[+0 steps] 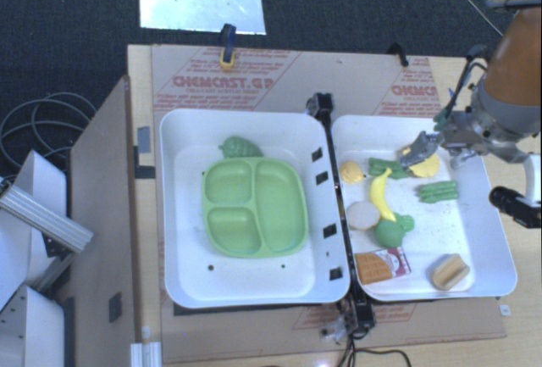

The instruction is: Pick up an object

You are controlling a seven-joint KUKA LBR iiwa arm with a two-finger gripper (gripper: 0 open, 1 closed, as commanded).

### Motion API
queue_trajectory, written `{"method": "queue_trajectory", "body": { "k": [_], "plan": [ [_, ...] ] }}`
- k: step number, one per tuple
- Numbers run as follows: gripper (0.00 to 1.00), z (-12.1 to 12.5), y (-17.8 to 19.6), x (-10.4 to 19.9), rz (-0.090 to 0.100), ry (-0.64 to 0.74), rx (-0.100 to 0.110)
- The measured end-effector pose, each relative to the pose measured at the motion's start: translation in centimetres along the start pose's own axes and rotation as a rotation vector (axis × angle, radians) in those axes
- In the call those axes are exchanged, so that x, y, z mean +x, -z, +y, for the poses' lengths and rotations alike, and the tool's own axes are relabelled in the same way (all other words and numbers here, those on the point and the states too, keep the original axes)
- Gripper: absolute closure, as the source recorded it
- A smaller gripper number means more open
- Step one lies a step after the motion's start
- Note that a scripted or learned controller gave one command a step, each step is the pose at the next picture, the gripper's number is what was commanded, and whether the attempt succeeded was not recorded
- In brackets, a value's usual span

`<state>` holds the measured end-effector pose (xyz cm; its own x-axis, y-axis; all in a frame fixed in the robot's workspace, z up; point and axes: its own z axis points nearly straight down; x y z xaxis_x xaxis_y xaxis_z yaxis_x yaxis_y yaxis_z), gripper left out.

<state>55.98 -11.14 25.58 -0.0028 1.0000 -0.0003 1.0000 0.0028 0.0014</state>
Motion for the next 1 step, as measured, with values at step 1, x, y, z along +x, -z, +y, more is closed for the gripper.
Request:
{"method": "queue_trajectory", "body": {
  "k": [1],
  "plan": [
    [0.0,0.79,-17.11,3.01,0.004,0.003,0.014]
  ]
}}
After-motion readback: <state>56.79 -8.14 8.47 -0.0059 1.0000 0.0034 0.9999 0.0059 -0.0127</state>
